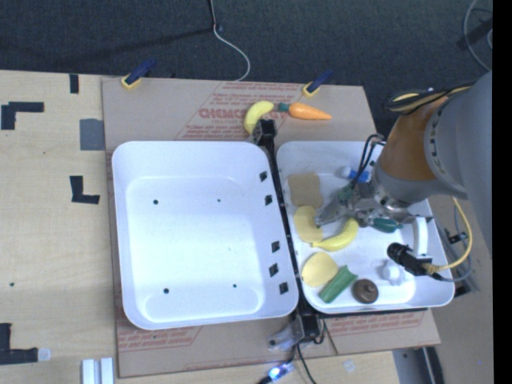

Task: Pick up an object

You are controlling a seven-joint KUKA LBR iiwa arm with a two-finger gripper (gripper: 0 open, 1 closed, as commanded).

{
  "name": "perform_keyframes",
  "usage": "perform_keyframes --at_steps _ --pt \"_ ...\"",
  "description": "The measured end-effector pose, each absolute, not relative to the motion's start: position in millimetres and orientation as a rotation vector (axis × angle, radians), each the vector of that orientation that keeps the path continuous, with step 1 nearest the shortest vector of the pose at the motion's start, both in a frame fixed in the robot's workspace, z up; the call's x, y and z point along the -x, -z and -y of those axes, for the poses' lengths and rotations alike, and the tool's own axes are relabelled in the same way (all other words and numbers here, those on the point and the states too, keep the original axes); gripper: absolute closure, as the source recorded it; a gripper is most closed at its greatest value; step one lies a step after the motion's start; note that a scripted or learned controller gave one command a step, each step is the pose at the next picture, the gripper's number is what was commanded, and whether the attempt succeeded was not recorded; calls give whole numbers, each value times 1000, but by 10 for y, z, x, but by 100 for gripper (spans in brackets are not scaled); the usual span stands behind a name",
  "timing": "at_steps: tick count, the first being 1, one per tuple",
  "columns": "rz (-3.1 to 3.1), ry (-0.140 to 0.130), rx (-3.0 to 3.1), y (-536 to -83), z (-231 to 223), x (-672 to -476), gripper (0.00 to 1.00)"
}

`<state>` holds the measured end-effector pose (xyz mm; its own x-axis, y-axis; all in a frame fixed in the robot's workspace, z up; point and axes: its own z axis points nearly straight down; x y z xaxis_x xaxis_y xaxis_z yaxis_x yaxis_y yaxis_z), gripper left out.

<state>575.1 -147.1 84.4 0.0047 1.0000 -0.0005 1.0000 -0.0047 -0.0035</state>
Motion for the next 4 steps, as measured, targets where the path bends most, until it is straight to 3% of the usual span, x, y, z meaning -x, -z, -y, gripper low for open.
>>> perform_keyframes --at_steps 1,2,3,4 --pt "2223 -2 2221 -945 1439 -5779 100" --pt "2224 -2 2220 -841 1203 -5663 100" --pt "2221 -1 2222 -849 1113 -5391 100" --pt "2237 13 2212 -1906 284 -5511 100"
